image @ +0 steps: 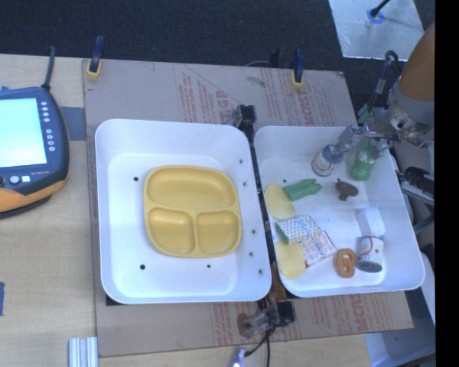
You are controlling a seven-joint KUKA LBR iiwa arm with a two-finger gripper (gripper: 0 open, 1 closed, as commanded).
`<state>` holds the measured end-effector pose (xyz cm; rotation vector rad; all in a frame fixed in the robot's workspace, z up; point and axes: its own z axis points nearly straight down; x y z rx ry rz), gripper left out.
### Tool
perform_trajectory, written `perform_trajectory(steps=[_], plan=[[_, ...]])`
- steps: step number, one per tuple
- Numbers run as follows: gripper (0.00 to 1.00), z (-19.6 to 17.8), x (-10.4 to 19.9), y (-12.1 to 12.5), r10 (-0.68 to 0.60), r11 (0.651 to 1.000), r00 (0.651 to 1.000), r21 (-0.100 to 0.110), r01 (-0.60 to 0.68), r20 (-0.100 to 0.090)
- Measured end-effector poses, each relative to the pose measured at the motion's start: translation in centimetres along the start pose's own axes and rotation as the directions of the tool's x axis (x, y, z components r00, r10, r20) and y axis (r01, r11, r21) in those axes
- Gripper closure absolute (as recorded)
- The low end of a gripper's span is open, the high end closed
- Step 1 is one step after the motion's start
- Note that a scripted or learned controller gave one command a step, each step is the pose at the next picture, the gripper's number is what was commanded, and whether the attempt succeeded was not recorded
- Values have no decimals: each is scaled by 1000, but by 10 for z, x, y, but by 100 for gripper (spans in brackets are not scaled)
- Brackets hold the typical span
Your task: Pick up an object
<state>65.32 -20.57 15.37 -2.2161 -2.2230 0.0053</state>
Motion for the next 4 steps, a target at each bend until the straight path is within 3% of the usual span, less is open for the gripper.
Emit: perform_trajectory(steps=[1, 2, 3, 4], plan=[[0, 62, 53, 3, -2, 1000, 1000, 0, 2, 0], [0, 61, 16, 6, -6, 1000, 1000, -3, 6, -17], [100, 49, 11, 6, -7, 1000, 1000, -4, 7, -7], [100, -31, 83, 4, -1, 1000, 1000, -4, 1, -2]])
